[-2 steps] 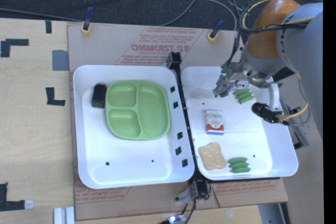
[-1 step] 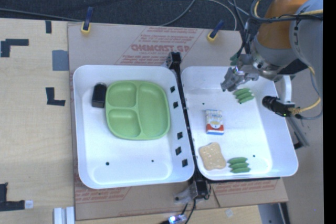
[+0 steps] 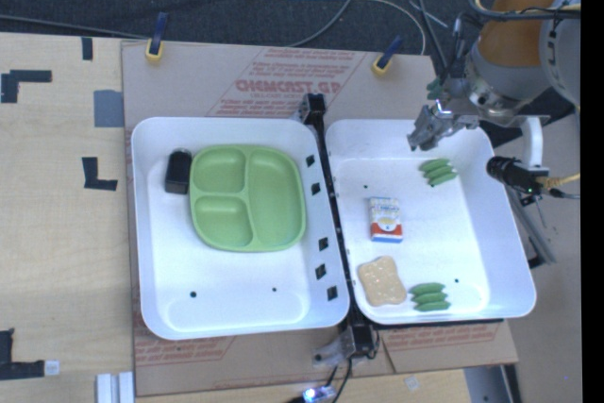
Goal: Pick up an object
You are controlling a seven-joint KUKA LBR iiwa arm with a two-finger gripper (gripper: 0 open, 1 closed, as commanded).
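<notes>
Small carton (image 3: 385,220) label unreadable; cardboard (image 3: 283,82) red print illegible

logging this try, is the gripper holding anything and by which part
Nothing is held: the gripper hangs over the right bin, apart from the green pods below it.

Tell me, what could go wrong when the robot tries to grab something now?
The gripper hangs by the right bin's far wall, so it might bump that wall going down. The nearest green pods are small and flat, so the fingers could slide off. The pods also lie near the bin's side, leaving little room.
</notes>
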